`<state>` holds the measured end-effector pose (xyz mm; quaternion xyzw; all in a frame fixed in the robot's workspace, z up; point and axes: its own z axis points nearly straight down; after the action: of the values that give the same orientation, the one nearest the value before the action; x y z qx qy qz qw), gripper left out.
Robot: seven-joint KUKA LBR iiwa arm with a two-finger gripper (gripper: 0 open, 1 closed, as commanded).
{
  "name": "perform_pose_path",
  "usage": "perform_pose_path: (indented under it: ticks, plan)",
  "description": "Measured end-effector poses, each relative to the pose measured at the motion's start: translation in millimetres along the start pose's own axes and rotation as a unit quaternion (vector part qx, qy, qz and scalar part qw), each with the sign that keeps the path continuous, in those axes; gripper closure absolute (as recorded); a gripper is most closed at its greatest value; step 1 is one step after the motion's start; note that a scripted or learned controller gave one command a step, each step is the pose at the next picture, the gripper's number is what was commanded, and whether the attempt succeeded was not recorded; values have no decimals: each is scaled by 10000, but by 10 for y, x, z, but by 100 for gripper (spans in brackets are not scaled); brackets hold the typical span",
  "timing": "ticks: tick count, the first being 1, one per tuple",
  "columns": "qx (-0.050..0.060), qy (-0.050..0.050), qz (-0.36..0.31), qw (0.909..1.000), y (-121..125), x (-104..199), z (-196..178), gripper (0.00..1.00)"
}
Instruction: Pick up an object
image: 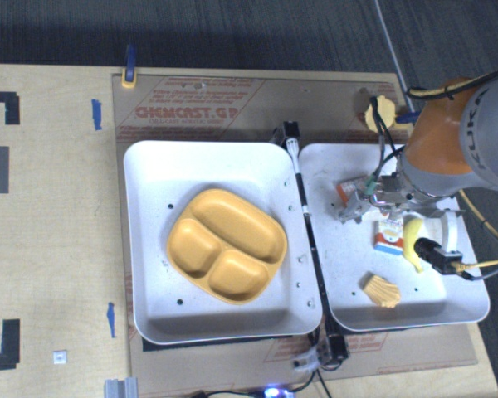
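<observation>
Camera view: grey arm's two-finger gripper (357, 208) over right white bin (349, 297) — grip state: cannot tell.
Left white bin (149, 222): yellow three-compartment plastic tray (226, 245).

- Below me a pale wooden bench (50, 222) spreads off to the left, marked with black squares and small blue tape strips (96, 114)
- A brown board with red lettering (187, 110) lies under both bins
- The left white bin (141, 172) holds a yellow divided tray (226, 244), three compartments, sitting about mid-bin at a slant
- A black clamp (290, 131) sits at the top of the seam between the bins
- Dark carpet (232, 15) runs beyond the bench
</observation>
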<state>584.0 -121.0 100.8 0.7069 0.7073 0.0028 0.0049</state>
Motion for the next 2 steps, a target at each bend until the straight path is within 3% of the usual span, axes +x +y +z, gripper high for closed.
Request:
perform_pose_path:
  ticks: [1, 2]
  plan:
    - [-54, -28, 7, 10000, -340, 152, 92, 0]
    - [-47, -23, 4, 10000, -994, 257, 100, 0]
